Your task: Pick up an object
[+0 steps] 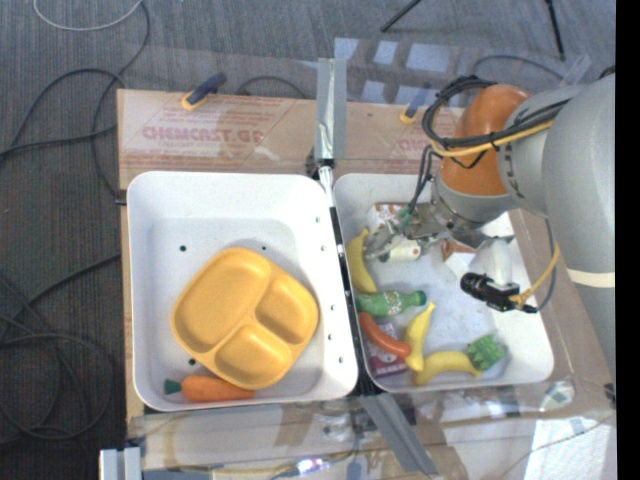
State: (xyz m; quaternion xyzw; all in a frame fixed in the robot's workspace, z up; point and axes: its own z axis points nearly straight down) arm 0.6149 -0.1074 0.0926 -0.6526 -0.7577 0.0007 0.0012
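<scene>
Grey arm point(560, 158) hides much of the right bin point(540, 353); pincer point(385, 243) indistinct.

right bin point(530, 363) crowded, left bin point(160, 218) roomy

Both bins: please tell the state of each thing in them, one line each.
Yellow tray: flat, left bin.
Carrot: lying beside the tray.
Green bottle: on its side, right bin.
Bananas: lying near the front wall.
Gripper: low in the right bin.
</scene>
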